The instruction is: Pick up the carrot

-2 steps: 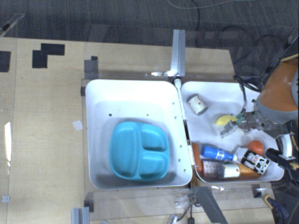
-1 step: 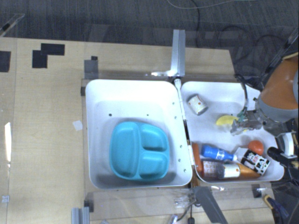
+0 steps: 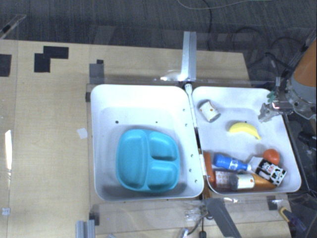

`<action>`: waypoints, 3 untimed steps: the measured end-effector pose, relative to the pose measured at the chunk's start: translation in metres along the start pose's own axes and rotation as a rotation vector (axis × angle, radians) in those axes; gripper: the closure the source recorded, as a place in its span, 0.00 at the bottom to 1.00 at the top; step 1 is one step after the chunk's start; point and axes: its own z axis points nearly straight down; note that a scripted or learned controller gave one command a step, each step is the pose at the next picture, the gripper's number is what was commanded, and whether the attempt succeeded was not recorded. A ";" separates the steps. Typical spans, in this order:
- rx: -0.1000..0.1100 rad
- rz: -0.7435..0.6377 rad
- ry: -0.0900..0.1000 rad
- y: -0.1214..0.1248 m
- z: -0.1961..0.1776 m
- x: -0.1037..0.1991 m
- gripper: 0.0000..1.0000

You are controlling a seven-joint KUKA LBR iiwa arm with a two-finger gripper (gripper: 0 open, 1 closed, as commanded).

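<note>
**Carrot at the near edge, arm over the far right corner**

The carrot lies in the right bin, tight along its near wall. It looks like the orange pointed thing there (part of it is hidden). A brown bottle lies on its left and touches it. A black and white box sits on top of it, and a red ball is just beyond the box. A blue bottle lies just beyond the brown one. So the near end of this bin is crowded, with little room between things.

The far half has more open floor. A banana lies in the middle and a small can is near the far left corner.

The gripper hangs by the far right wall, well apart from the carrot. I cannot tell whether it is released or clenched. The arm reaches in from the right.

The left bin holds a blue plate, with bare floor all around it.
</note>
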 end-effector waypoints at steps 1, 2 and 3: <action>-0.002 0.052 -0.001 0.051 -0.096 -0.002 1.00; -0.001 0.044 -0.003 0.053 -0.104 0.000 1.00; -0.001 0.034 -0.004 0.054 -0.113 0.002 1.00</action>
